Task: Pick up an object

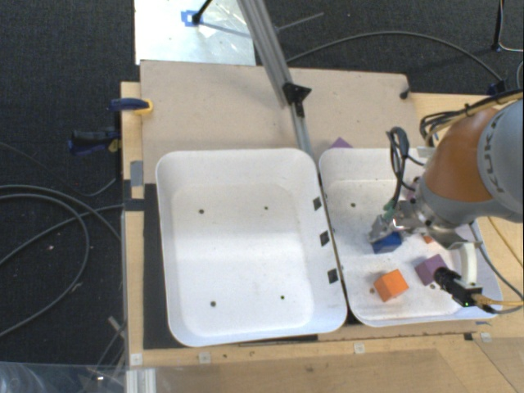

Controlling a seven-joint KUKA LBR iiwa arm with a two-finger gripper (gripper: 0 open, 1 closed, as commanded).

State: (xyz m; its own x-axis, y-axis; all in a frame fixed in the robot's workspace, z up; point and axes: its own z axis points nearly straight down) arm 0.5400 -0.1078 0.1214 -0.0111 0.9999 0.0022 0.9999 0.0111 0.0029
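White right bin (354, 178) holds orange block (391, 285), purple block (429, 268), blue block (386, 241); end effector (391, 223) grip unclear.

Shallow white plastic bins (237, 244), dotted with dark specks; orange cube (391, 285); purple block (429, 268); blue block (386, 241); grey arm (483, 178), orange band; tan bench board (229, 105).

Three blocks (391, 285) lie in the right bin (352, 178).

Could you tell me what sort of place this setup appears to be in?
Most likely a robotics lab bench set up for grasping trials: two shallow white plastic bins side by side on a wooden board, small coloured blocks such as an orange cube, loose black cables on dark carpet.
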